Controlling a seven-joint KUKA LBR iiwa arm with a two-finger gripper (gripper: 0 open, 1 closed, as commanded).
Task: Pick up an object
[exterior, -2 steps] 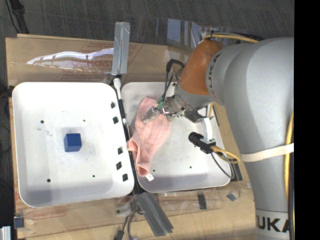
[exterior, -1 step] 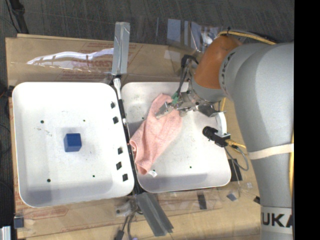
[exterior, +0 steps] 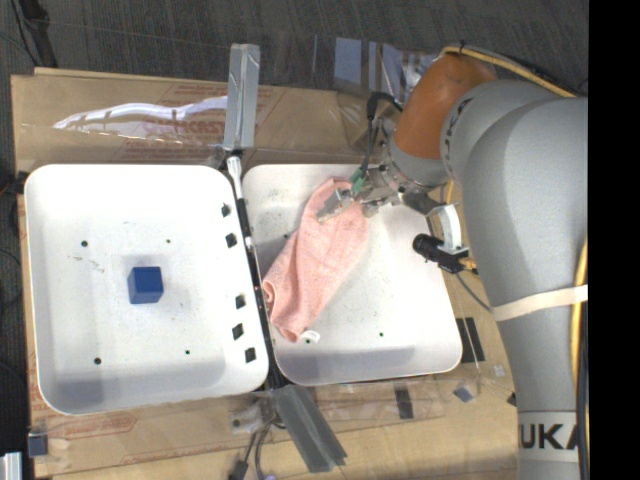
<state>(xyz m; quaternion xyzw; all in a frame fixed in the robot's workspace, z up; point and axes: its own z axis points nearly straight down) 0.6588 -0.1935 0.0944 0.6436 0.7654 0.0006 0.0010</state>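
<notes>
A pink cloth [exterior: 318, 258] lies stretched across the right bin [exterior: 420, 338], running from its upper middle down to the lower left. Its top corner is drawn up toward my gripper [exterior: 352, 190], which sits at the cloth's upper end with its fingers pinched on the fabric. A blue cube [exterior: 146, 284] rests in the left bin [exterior: 60, 208], far from the gripper. The grey arm with its orange band [exterior: 430, 108] covers the right bin's far right corner.
A metal divider bar [exterior: 240, 108] runs between the two bins, with black clips [exterior: 240, 303] along the shared rim. A black bracket [exterior: 440, 250] sticks out at the right bin's right side. Cardboard [exterior: 130, 118] lies under the bins.
</notes>
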